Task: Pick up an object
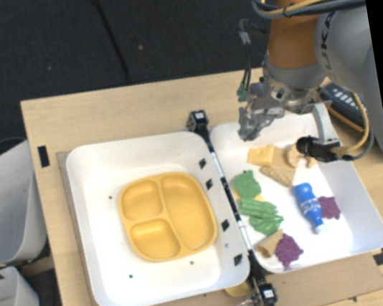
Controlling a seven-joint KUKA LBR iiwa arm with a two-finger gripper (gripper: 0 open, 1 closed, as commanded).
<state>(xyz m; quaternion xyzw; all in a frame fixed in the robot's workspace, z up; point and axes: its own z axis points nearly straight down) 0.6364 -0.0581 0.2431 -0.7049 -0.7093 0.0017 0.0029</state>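
The right bin holds several small items: a tan wedge, a beige piece, green leafy pieces, a blue bottle, two purple clusters and a small brown piece. My gripper hangs over the bin's far left corner, just above the tan wedge. Nothing shows between its fingers.
The left bin holds a yellow divided plate. A black clip rail runs between the bins. The arm's orange band and grey body fill the upper right. A white object stands left of the bench.
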